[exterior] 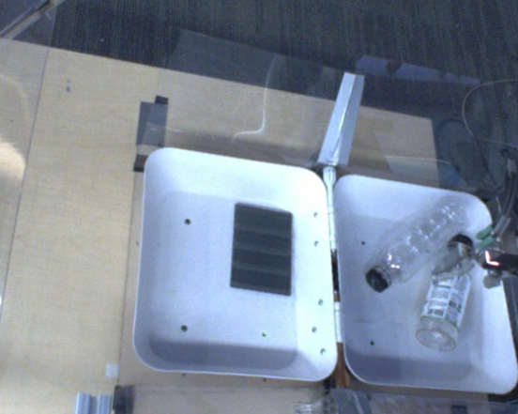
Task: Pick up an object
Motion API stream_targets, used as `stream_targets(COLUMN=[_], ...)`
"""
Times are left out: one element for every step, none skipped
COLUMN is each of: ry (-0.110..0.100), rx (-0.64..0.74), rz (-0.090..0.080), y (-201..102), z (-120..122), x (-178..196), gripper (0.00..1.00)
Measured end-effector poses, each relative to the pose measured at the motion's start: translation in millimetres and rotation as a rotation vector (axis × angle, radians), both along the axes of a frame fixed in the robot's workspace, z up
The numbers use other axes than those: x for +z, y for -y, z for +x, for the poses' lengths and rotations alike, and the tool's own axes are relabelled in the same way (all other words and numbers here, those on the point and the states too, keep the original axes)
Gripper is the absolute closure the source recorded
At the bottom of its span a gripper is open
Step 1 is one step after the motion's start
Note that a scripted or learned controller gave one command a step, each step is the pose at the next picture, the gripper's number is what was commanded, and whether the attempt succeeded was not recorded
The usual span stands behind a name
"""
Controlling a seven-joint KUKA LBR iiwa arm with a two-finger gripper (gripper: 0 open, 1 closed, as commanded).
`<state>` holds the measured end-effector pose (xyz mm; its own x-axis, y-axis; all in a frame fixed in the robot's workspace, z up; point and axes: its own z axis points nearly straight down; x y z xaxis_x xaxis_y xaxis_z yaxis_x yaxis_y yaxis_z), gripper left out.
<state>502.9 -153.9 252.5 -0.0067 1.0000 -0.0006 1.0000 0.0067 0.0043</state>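
**Two clear bottles, touching: expect a slip or a miss**

Your gripper (469, 248) sits at the right of the frame, low over the right bin (353, 356), just where the two bottles meet. You can't tell from this view whether it is open or closed, and nothing is visibly held.

Bottle one (417, 246) lies tilted, its dark cap toward the bin's middle and its base toward the upper right. Bottle two (443, 306) lies below the gripper, labelled, running down toward the lower right of the bin. Their upper ends appear to touch or overlap right by the gripper.

What could go wrong, in my judgement:

- Both bottles are round, smooth and see-through, so a pinch off-centre would likely squirt one sideways.
- Closing where they meet risks catching both badly, or wedging one against the other.
- They lie near the bin's right wall, leaving little room on that side.

The left bin (170, 237) holds a dark flat slab (263, 249), well apart from the gripper; it looks too flat to pinch easily.
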Motion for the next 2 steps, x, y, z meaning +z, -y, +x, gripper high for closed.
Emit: stream_targets(ry=[-0.001,0.015], rx=[0.068,0.213], rz=[0.0,-0.009], y=[44.7,53.7], z=[-14.9,10.4], x=[-142.0,-151.4], gripper=[0.0,0.0])
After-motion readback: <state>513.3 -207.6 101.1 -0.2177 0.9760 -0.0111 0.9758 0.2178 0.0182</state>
